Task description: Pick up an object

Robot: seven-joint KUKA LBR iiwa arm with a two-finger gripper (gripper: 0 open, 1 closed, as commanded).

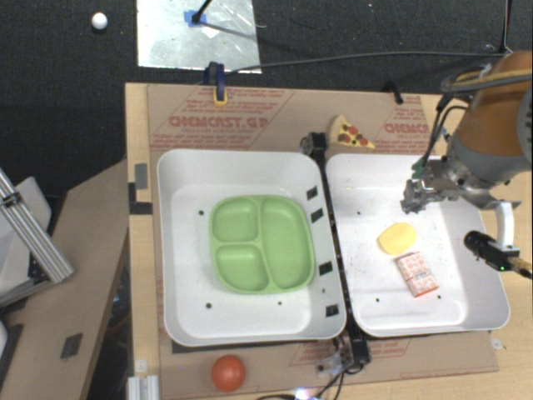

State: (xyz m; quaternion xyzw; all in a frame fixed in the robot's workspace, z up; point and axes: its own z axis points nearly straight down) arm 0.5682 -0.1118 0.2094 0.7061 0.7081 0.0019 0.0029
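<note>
The hand (414, 197) hovers over the right bin (483, 315), just beyond the yellow piece (396, 238); whether it is spread cannot be told. To grasp well, it should centre over the piece, or the pink packet (415, 273) nearer, before descending.

The arm (500, 115) is cut off by the right edge, and the gripper (414, 197) is too small to read its fingers
</note>
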